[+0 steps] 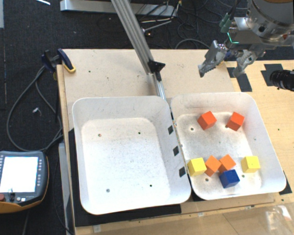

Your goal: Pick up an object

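Blocks in the right bin [266, 147] look light, rigid; the far orange block [206, 120] stands apart, graspable across flat sides. Claw [226, 61] hangs wide, holding nothing.

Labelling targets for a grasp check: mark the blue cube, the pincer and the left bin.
blue cube [229, 178], camera view, top face.
pincer [226, 64], camera view, midway between its fingertips.
left bin [79, 142], camera view, left rim.

Right bin's [266, 133] middle lies open between cubes [218, 165].

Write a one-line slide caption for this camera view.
Open gripper hangs above the right bin of seven blocks, holding nothing.
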Available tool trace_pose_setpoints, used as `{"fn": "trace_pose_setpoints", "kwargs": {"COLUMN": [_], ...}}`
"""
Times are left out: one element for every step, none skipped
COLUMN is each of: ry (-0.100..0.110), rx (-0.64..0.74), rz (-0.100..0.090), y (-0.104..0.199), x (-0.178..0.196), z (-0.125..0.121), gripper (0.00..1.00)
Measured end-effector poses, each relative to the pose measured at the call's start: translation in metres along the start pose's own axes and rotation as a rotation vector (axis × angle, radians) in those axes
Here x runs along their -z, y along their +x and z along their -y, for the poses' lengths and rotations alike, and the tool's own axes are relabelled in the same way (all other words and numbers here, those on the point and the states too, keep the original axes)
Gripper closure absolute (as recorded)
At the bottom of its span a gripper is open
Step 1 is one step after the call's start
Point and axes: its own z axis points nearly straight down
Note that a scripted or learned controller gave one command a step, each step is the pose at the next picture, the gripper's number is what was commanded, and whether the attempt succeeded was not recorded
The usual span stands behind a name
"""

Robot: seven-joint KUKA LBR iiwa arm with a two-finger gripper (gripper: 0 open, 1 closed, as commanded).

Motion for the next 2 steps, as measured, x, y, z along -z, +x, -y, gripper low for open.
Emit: {"fn": "trace_pose_setpoints", "kwargs": {"ry": [-0.001,0.010], "rx": [0.000,-0.007], "rz": [0.000,0.000], "y": [0.013,0.009], "x": [-0.004,-0.116], "z": [-0.043,-0.081], "gripper": [0.00,0.00]}}
